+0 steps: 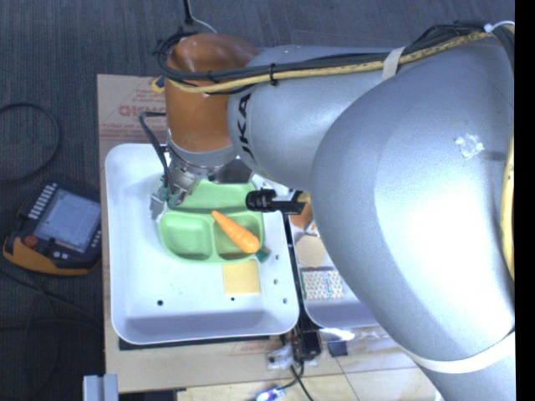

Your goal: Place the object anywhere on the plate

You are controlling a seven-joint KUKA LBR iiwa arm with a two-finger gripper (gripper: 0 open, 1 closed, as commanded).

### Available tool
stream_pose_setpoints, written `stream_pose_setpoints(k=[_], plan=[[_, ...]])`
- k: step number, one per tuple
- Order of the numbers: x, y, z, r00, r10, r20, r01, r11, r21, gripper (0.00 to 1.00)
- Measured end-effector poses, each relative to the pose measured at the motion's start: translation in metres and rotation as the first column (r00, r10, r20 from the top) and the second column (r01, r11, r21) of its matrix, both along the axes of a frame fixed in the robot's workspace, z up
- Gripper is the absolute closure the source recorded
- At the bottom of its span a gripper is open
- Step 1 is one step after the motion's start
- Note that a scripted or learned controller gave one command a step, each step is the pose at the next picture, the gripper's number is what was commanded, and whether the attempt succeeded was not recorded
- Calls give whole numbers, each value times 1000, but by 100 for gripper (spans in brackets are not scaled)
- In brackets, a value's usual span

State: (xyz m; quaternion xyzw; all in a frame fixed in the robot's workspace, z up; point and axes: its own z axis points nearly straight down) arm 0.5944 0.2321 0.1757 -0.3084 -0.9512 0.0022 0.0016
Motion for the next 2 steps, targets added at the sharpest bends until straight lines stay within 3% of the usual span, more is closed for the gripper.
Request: stream_pose_setpoints(k=[2], plan=[[2,0,21,1000,2,8,-2,1000,-2,100]])
